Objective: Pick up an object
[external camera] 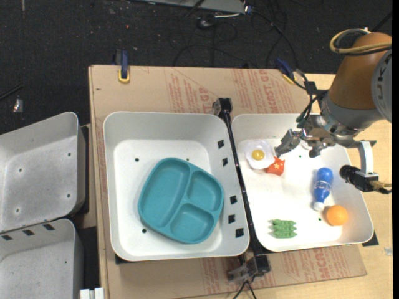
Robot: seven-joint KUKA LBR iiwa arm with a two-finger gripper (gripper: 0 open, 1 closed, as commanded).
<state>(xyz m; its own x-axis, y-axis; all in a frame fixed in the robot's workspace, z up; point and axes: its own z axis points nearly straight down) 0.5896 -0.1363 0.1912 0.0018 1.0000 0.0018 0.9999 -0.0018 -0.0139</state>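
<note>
The claw (303,142) hangs with fingers spread and nothing between them, just right of the small red star-marked block (276,166) and the white fried-egg toy (257,154).

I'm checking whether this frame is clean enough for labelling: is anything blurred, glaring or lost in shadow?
In the camera view, the lighting is even and soft; the teal three-compartment plastic tray and the small orange ball are sharp. The glossy white right-hand bin is bright but not blown out. The dark two-finger gripper is slightly soft, its fingers hard to separate. Shadows are faint and short.
</note>
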